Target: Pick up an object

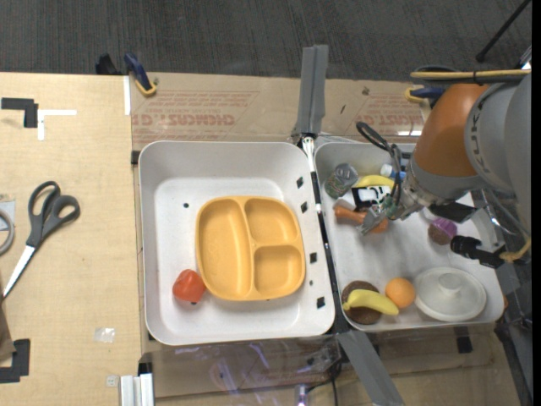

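Place: a robot lab or test workshop, not a home.
Bench (68, 252): pale plywood top with black tape marks, cardboard sheet (211, 108) laid under the bins.
Bins (161, 227): two shallow white trays side by side, joined by grey metal brackets (313, 91).
Arm (473, 142): grey industrial robot with orange band.
Contents: toy food and a yellow divided plate (250, 248).
Tools: scissors (38, 222), clamps.
Floor: dark grey carpet (211, 15).

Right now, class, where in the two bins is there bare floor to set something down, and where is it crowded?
Free: the left bin floor around the yellow tray, above the tomato; the right bin middle, between the carrot and the orange. Crowded: the right bin's top, under the claw, and its bottom edge.
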Robot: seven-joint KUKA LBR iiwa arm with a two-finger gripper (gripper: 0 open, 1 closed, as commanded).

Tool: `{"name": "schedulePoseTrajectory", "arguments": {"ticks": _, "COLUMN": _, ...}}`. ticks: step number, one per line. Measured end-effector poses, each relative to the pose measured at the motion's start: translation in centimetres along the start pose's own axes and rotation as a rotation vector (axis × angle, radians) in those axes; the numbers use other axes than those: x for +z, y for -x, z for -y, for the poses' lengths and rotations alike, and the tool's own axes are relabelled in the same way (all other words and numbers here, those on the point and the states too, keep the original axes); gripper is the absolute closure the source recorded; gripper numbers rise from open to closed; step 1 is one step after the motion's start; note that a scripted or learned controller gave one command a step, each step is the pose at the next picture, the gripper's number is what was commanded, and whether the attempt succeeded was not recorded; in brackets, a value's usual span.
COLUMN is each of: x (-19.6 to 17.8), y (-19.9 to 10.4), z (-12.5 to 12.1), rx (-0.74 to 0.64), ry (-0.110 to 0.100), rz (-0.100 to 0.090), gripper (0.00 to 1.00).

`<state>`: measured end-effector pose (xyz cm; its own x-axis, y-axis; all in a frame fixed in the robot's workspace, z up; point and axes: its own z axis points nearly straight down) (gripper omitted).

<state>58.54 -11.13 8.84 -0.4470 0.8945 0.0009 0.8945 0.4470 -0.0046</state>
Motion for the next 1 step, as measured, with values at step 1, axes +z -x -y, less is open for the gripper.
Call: {"name": "schedulePoseTrajectory", "arguments": {"ticks": 1, "x": -9.96, "y": -3.72, "z": -5.44, "rx": 0.141, "ry": -0.002, "rz": 0.001, "gripper": 1.00}}
